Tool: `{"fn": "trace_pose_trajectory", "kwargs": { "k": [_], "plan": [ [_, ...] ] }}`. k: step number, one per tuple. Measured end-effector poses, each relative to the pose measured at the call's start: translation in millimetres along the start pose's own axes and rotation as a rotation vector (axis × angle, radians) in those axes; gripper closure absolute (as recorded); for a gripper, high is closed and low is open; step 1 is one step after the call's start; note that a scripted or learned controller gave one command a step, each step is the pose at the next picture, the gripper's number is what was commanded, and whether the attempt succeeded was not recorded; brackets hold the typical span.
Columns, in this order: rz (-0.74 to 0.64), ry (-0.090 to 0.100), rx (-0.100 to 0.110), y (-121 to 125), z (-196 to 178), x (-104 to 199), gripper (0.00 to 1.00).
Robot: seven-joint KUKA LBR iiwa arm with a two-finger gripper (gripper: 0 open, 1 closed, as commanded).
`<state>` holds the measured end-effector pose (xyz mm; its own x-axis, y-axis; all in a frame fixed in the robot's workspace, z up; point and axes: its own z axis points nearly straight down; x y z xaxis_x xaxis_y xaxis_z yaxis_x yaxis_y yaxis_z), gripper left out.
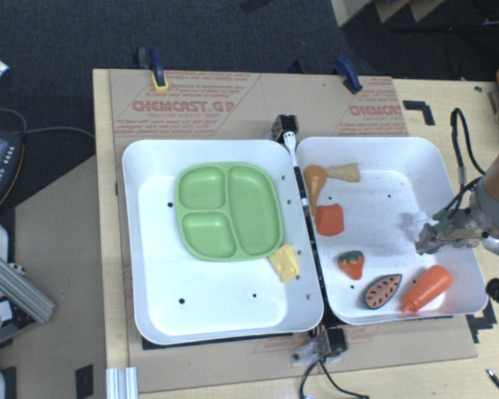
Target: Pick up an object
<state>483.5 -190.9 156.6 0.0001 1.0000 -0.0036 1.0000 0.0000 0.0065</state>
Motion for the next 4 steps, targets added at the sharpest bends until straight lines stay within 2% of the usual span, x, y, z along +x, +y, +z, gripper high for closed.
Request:
{"fn": "trace_pose_trajectory", "kwargs": {
  "k": [1, 2, 4],
  "plan": [
    [-0.001, 0.000, 0.001, -0.2, -43.0, -2.5, 1.00],
    [-0.001, 0.000, 0.001, 1.1, -70.0, -3.0, 1.00],
    [-0.006, 0.006, 0.007, 22.7, -59.9, 93.9, 1.00]
  ]
}}
